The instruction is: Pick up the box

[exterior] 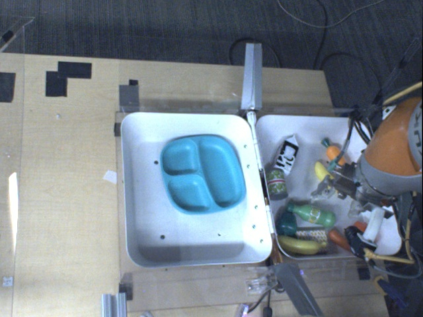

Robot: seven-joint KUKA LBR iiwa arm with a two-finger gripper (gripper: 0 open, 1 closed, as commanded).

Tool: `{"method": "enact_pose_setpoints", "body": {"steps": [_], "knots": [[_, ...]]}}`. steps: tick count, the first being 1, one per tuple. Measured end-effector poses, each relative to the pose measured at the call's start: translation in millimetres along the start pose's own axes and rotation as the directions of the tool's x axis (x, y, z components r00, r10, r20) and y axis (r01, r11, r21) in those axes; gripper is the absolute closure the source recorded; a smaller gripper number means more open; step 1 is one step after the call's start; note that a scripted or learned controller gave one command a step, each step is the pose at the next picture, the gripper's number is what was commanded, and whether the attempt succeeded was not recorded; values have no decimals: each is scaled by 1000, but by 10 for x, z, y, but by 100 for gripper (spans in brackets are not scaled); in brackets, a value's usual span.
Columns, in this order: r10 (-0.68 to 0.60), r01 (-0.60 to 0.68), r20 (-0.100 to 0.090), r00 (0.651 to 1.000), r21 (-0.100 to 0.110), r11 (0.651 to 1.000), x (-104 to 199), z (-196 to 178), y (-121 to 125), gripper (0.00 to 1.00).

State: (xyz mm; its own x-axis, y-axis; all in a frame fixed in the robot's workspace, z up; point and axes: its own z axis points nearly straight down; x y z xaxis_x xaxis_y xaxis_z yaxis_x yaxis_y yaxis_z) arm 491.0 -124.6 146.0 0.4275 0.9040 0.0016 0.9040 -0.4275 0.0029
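The box (287, 154) is small and black and white. It lies tilted in the upper left part of the right bin (305, 125). My gripper (334, 186) hangs over the middle of that bin, to the right of the box and lower in the view, apart from it. The grey arm with its orange band (395, 145) reaches in from the right behind the gripper. Nothing shows in the gripper's grasp.
Crowding the right bin are a green can (277, 183), a green bottle (312, 214), a banana (303, 245) and small orange and yellow items (325, 164). In the left bin (142, 177) lies a blue divided plate (201, 173). A metal divider (252, 78) stands between the bins.
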Motion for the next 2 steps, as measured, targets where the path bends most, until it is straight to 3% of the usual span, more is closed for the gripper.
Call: {"method": "enact_pose_setpoints", "body": {"steps": [1,2], "knots": [[19,-19,1,1000,-1,1000,-540,32,222,0],[-37,37,0,999,-9,999,-271,571,117,0]]}}
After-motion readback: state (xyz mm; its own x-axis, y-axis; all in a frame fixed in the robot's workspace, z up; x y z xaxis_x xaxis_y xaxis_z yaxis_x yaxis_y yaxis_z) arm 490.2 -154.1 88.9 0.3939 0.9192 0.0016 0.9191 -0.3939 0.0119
